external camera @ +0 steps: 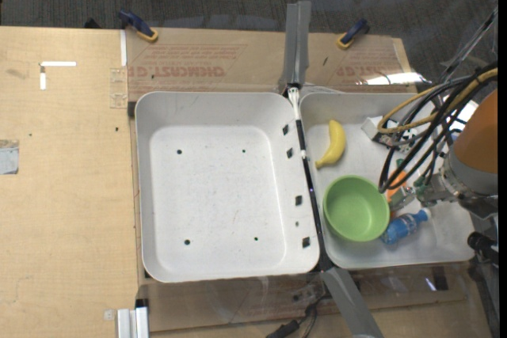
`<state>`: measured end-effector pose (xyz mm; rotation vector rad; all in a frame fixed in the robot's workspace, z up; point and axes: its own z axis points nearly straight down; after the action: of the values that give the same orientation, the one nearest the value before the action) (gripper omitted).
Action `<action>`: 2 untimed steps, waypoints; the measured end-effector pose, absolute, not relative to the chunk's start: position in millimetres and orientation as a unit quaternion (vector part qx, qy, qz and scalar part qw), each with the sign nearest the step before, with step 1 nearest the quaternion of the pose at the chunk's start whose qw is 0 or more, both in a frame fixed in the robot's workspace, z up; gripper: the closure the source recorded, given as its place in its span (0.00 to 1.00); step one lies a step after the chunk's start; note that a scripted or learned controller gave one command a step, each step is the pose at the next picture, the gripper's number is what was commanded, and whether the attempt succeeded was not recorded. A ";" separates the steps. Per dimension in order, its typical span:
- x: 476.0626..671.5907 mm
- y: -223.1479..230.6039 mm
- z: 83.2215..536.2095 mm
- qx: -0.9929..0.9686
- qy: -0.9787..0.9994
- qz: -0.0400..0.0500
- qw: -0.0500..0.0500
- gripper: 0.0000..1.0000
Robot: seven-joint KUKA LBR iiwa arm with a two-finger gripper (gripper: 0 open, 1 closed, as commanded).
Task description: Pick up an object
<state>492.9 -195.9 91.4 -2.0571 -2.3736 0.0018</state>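
Overhead, two white bins sit side by side on the bench: the left bin (158, 194) and the right bin (348, 111). Inside the right bin, a banana (333, 143) lies near its far left part, apart from the rest. A green bowl (356, 207) sits upright toward the near left, and a blue bottle (405, 225) lies on its side, touching the bowl's right rim. The arm (479, 146) leans over the bin's right edge, trailing black and yellow cables (428, 119) above the bottle. Its gripper is buried behind wrist and cables, so whether the jaws are apart or together cannot be told.
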 end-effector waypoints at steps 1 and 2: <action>575.2 -209.9 92.6 -0.586 -0.811 0.000 -0.002 0.00; 518.7 -222.2 92.9 -0.293 -0.956 0.000 -0.002 0.00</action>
<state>518.7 -222.2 92.9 -0.9223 -3.0065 -0.0003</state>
